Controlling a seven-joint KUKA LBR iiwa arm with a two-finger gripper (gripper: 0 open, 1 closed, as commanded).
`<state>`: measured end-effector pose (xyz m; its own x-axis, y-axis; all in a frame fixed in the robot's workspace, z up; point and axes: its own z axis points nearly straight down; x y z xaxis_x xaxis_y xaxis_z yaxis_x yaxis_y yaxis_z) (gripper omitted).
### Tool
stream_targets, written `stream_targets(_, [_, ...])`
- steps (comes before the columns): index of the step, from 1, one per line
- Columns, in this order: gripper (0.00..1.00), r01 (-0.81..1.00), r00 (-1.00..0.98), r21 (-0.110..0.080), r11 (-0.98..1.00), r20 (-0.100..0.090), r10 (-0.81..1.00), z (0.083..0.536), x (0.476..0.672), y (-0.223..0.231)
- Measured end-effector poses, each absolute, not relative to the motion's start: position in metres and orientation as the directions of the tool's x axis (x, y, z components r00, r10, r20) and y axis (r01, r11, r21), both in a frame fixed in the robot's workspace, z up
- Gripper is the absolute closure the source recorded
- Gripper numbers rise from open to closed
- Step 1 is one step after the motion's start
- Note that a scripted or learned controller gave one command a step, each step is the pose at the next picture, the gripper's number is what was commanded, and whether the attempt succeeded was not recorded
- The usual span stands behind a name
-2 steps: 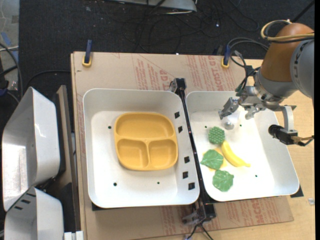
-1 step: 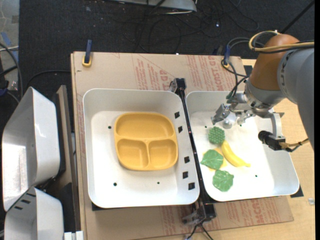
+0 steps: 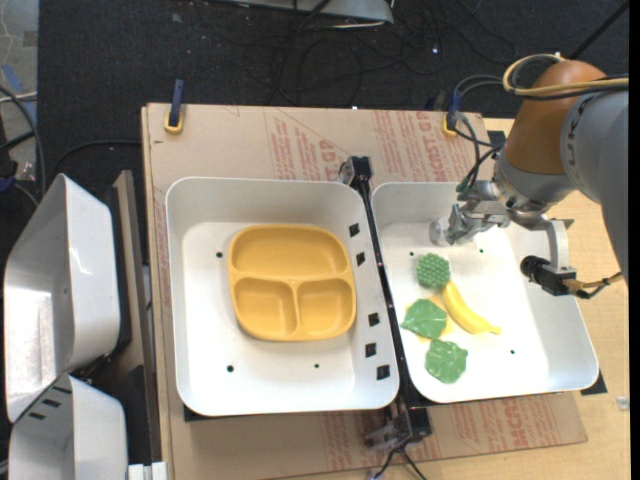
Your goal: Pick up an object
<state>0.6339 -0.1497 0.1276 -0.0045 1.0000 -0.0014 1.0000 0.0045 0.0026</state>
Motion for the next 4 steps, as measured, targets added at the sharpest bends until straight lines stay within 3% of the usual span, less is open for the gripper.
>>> stream_targets(2, [1.00, 1.000, -0.004, 0.005, 0.004, -0.001, 1.000, 0.219, 0.646, -0.152])
stream_targets(4, [1.00, 1.000, -0.008, -0.001, 0.008, 0.002, 1.000, 0.230, 0.626, -0.041])
